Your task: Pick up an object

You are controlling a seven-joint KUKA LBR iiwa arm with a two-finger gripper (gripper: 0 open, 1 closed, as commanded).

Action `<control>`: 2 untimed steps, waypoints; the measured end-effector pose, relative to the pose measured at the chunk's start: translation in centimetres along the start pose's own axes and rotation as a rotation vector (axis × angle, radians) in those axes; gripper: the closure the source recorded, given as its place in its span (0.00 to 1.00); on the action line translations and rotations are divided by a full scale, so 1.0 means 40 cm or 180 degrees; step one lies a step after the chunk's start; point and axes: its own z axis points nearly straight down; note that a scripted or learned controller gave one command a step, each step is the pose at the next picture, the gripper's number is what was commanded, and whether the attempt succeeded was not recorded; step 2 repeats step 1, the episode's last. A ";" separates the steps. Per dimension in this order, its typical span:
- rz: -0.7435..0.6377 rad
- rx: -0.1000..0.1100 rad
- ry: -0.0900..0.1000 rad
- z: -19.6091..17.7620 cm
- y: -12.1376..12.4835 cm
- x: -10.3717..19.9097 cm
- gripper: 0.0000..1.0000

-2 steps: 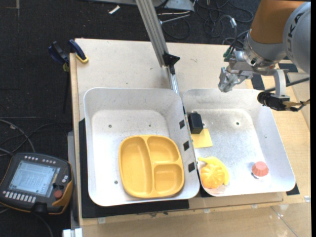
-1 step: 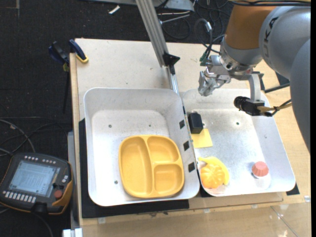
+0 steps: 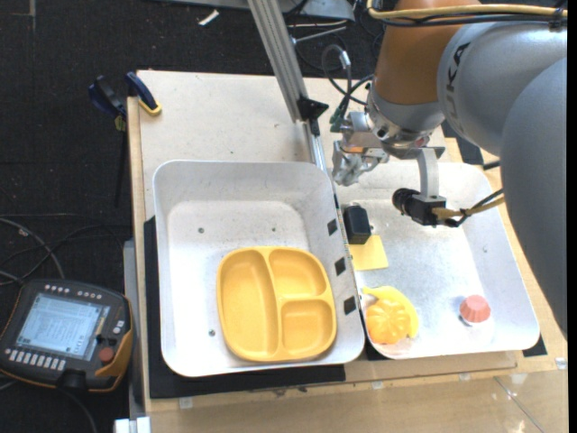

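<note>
Arm [image 3: 487, 70]: grey with an orange band, fills the upper right of the frame and bends down toward the centre.
Bench [image 3: 216, 115]: pale board under both bins, bare along its upper left part.
Left bin [image 3: 180, 197]: shallow and white, in the lower left centre; it carries a yellow divided tray [image 3: 276, 303] with three compartments, lying flat toward the bin's lower right.
Right bin [image 3: 469, 260]: white, lower right of the frame, its upper part covered by the arm.
Handheld controller [image 3: 61, 332]: off the bench at the lower left edge, screen lit.
Metal rail [image 3: 279, 52]: slants from the top centre down to where the two bins meet.
Yellow crumpled thing [image 3: 390, 315]: in the right bin's lower left corner, against the wall shared with the left bin.
Yellow flat card [image 3: 369, 253]: in the right bin, above the crumpled thing, touching a black block [image 3: 357, 224].
Pink cap [image 3: 474, 309]: lower right of the right bin, well apart from the rest.
Blue and yellow clamp [image 3: 135, 93]: on the bench's upper left corner.
Claw [image 3: 348, 171]: hangs just above the black block at the right bin's upper left; whether its tips are apart or together, I cannot tell.
</note>
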 end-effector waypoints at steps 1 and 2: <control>0.0000 -0.0001 -0.0002 0.001 -0.024 0.114 1.00; 0.0000 -0.0001 -0.0002 0.001 -0.024 0.114 1.00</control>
